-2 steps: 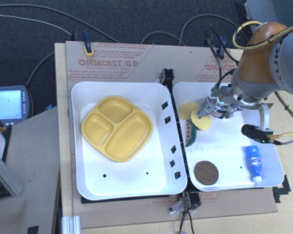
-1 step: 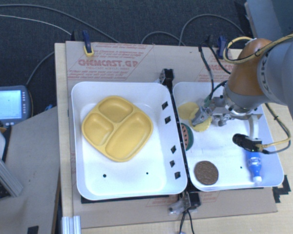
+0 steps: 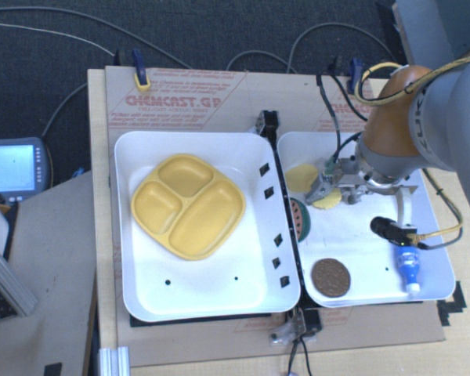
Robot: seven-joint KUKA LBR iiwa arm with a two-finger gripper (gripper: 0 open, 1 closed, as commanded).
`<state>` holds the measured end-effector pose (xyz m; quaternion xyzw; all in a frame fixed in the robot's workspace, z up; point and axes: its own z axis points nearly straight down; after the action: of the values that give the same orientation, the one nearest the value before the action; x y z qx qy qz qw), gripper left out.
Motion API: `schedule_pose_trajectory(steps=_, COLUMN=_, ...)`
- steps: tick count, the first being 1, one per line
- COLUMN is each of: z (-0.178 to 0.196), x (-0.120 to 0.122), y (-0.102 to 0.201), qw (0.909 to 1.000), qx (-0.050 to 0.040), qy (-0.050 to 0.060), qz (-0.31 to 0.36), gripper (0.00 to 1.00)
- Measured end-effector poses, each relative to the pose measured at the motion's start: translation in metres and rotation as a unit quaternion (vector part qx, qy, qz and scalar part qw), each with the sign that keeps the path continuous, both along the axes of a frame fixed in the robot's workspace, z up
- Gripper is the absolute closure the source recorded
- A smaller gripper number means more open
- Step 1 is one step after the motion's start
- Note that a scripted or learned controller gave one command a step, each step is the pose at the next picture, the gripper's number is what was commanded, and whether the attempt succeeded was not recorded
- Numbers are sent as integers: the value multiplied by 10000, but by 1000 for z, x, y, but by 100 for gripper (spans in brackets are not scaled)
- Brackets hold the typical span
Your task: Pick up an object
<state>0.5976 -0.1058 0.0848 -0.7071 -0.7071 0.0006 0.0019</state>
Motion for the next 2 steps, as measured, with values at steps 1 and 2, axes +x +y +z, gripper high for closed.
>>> schedule_pose_trajectory(steps=1, z=11, x=1, y=0, qw=10000, qx=3, qy=-9, qz=-3, gripper=100)
schedule_pose_trajectory(steps=2, z=70, x=11, y=-4, qw=10000, qx=-15, qy=-53, qz=5, gripper=100)
